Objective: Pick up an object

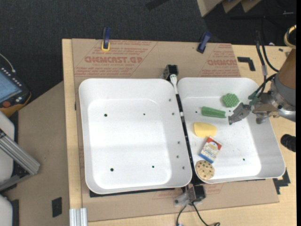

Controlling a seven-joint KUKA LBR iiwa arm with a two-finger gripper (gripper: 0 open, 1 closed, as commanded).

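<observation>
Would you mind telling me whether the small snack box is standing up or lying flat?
Lying flat: the snack box shows its printed front upward on the right bin's floor.

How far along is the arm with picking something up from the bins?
Nothing looks picked up yet. The green stick, green ball, yellow block, small packet and cookie all lie in the right bin. The tool hangs low just right of the green stick. Gripping and lifting something remain.

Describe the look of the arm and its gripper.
The arm at the view's right edge has an orange-brown band above a grey wrist. Black cables run alongside it. The gripper is dark grey metal with slim fingers and small greenish parts near its base.
</observation>
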